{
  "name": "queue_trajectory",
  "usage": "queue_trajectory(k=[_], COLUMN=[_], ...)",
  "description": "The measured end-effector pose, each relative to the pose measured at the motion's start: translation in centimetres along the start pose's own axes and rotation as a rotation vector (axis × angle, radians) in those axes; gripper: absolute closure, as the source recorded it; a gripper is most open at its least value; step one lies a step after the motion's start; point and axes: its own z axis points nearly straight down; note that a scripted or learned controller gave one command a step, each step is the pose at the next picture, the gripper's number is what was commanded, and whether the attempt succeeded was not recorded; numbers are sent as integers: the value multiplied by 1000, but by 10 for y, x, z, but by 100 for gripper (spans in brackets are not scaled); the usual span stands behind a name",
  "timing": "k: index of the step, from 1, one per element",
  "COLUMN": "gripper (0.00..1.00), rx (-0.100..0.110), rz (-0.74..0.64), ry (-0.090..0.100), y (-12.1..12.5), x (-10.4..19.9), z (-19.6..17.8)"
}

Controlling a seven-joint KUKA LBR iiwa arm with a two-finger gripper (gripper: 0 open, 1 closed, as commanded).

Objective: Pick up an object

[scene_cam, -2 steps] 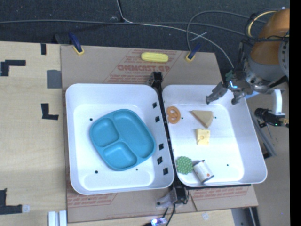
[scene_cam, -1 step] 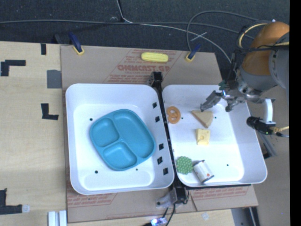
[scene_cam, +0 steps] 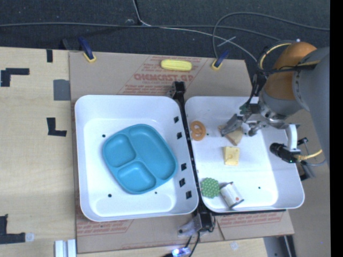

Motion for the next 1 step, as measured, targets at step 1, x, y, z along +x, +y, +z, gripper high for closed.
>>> queue_trajectory(k=[1], gripper=[0], rx=[-6], rz=[-1], ry=[-2], y=[0], x=[0], z=[18])
